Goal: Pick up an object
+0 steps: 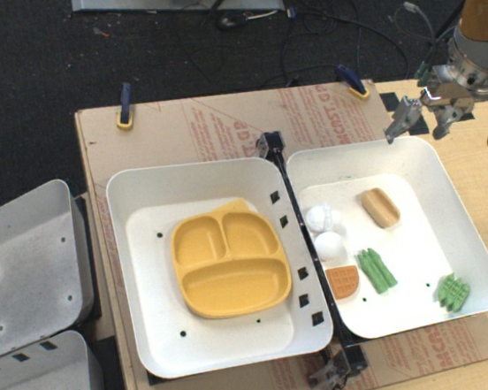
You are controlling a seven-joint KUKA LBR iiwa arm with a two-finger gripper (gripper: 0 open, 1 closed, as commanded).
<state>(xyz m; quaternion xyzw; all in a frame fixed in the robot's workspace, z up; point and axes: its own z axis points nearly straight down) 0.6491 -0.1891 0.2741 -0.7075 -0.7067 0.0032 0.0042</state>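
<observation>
In the right bin the candidates lie spread apart, presumably so each can be grasped singly: tan block, white balls, green pieces. The gripper hangs over the far right corner, fingers spread, empty.

One fixed camera above the bench, looking down at a slant, taking in both white bins whole, dark floor beyond, arm entering at right
</observation>
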